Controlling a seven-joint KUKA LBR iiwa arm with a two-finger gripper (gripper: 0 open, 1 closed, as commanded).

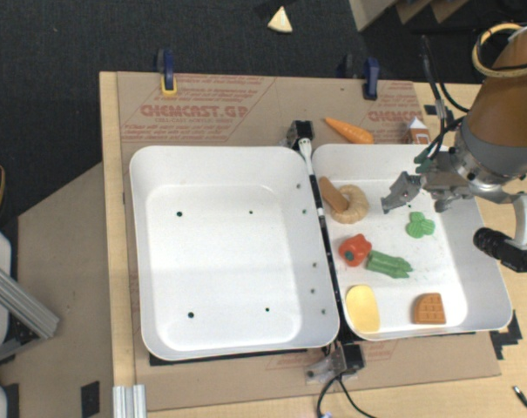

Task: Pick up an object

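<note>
Yellow piece (362, 308): front edge of the right bin (485, 307).
Waffle (429, 308): beside it, rightward.
Green pickle (388, 264): mid-bin, touching red pepper (354, 250).
Green broccoli (420, 226): just below the gripper (417, 193).
Gripper: fingers spread, pinching nothing.
Bagel (354, 202): rear left.
Carrot (349, 131): on the board behind the bin.
</note>
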